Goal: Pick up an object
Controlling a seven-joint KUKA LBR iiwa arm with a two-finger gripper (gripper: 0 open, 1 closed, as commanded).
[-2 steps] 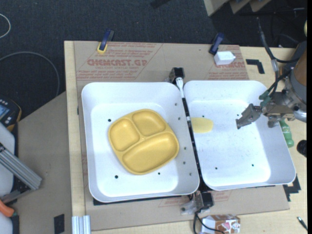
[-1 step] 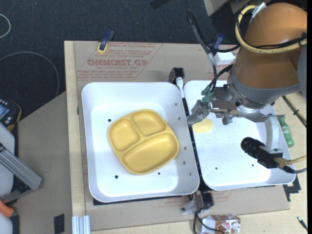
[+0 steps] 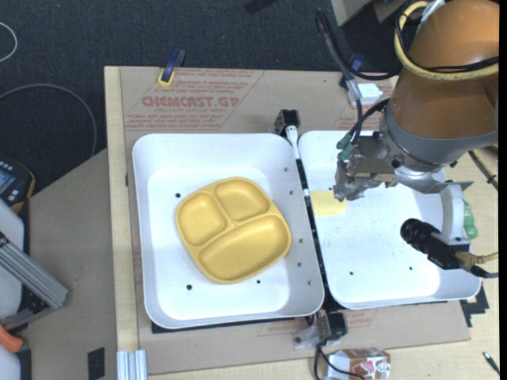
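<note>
1. My gripper hangs low in the right bin, by its left wall.
2. A small pale yellow block lies right under my fingertips, poking out a little to their left.
3. Whether my gripper is spread or closed, I cannot tell; the block looks not yet held.
4. The yellow divided plate sits well off to my left, in the left bin.

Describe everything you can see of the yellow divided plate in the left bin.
The yellow divided plate looks like matte plastic, rounded in outline, with raised ridges splitting it into three compartments: two smaller ones toward the far side and one large one toward the near side. It lies flat and right side up, turned at a slight angle, near the middle of the left bin, resting on the bin's white floor. Its compartments hold nothing visible. Nothing else touches it; the gripper is over the right bin.
</note>
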